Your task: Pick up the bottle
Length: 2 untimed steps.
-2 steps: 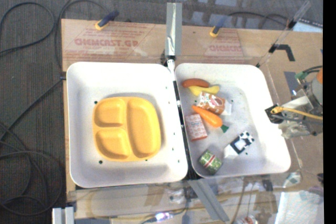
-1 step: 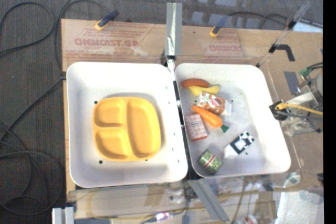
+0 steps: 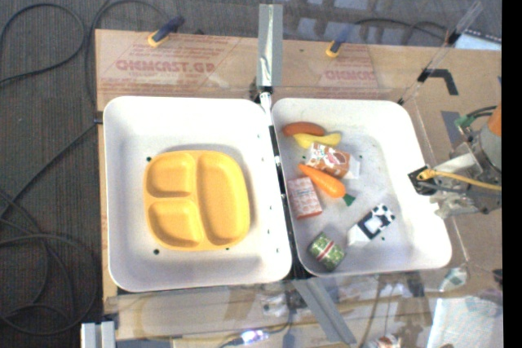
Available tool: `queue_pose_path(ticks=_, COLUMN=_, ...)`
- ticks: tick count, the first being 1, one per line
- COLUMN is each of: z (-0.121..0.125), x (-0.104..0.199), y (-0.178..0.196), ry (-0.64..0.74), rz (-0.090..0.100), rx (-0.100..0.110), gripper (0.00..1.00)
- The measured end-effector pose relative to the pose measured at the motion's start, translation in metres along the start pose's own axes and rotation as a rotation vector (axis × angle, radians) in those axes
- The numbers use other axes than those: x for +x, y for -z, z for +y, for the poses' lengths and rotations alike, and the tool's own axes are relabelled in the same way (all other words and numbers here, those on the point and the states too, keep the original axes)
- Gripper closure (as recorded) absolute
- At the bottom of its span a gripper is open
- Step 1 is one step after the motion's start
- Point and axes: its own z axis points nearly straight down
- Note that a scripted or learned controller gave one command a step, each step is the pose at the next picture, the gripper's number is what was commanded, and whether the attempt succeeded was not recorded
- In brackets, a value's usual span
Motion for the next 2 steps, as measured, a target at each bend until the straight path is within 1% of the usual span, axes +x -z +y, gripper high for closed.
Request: queue_pose_path(ticks=2, z=0.0001, x=0.0001, y=0.0005, ry=0.0, rz=0.0, rx=-0.001, gripper=1.0)
